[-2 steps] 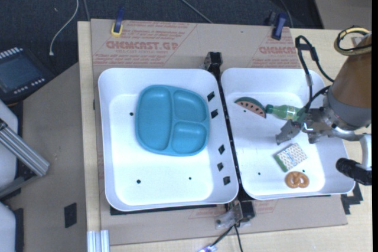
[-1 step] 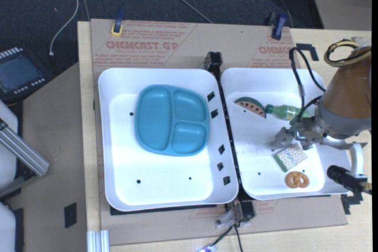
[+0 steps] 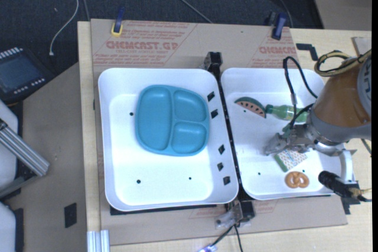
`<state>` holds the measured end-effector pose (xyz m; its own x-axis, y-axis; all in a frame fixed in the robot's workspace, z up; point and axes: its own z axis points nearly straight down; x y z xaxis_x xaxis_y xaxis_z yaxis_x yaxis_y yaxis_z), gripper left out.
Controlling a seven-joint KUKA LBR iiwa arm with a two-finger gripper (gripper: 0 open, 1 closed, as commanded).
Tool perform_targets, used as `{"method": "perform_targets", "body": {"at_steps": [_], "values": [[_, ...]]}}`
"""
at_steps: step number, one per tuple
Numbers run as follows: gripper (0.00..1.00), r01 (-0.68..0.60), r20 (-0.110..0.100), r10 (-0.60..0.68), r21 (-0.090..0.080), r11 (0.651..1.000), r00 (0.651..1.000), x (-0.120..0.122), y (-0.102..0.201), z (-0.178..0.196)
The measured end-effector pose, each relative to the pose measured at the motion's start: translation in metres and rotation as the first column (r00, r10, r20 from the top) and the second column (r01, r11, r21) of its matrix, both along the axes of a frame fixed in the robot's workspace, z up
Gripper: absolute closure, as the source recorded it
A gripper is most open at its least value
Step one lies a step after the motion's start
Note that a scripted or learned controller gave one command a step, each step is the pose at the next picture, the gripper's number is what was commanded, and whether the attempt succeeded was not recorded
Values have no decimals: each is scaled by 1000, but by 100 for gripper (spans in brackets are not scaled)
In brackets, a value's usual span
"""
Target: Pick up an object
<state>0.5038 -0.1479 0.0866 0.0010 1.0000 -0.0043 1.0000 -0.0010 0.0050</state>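
On the left of the worktop (image 3: 88,127) sits the left bin (image 3: 118,186), holding a blue divided plate (image 3: 172,120) in its upper middle, with three compartments facing up. The rest of that bin's floor shows a few small dark dots. A black divider with clips runs between the two bins.

The right bin (image 3: 254,186) carries the loose things. Near its upper left lies a watermelon slice (image 3: 251,107) (a toy, red with a green rim), and just beside it to the right a green bottle (image 3: 282,110) lies on its side. Lower down, a patterned cloth (image 3: 292,157) lies flat, and near the bin's front edge rests a pretzel (image 3: 296,179).

The gripper (image 3: 283,143) is low inside the right bin, directly over the upper edge of the patterned cloth, below the green bottle. I cannot tell how it is set, nor whether anything is caught in it. The arm (image 3: 345,109) with its orange band reaches in from the right, a black cable looping above it.
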Motion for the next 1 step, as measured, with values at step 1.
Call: {"method": "perform_targets", "body": {"at_steps": [1], "values": [[100, 2, 11, -2, -4, 1000, 1000, 3, -2, 15]]}}
